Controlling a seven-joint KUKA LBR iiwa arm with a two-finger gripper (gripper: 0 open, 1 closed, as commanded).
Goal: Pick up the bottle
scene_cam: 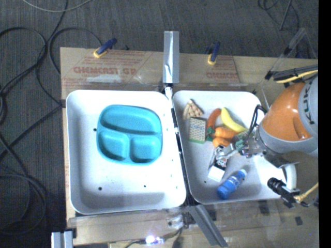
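Note:
The bottle point(231, 184) lies on its side near the front of the right bin point(199, 192). It has a clear body and a blue lower end, and it points diagonally toward the front left. My gripper point(223, 156) hangs over the middle of the right bin, just above and to the left of the bottle. The grey arm with its orange band point(285, 119) reaches in from the right. Nothing of the bottle is between the gripper's parts; the bottle rests apart from it on the bin floor.
A small white block point(215, 173) lies just under the gripper, beside the bottle. A banana point(231, 121), carrots point(221, 133), a green box point(197, 129) and a tan snack point(193, 108) crowd the back of the right bin. The left bin point(83, 190) holds a blue divided tray point(130, 134).

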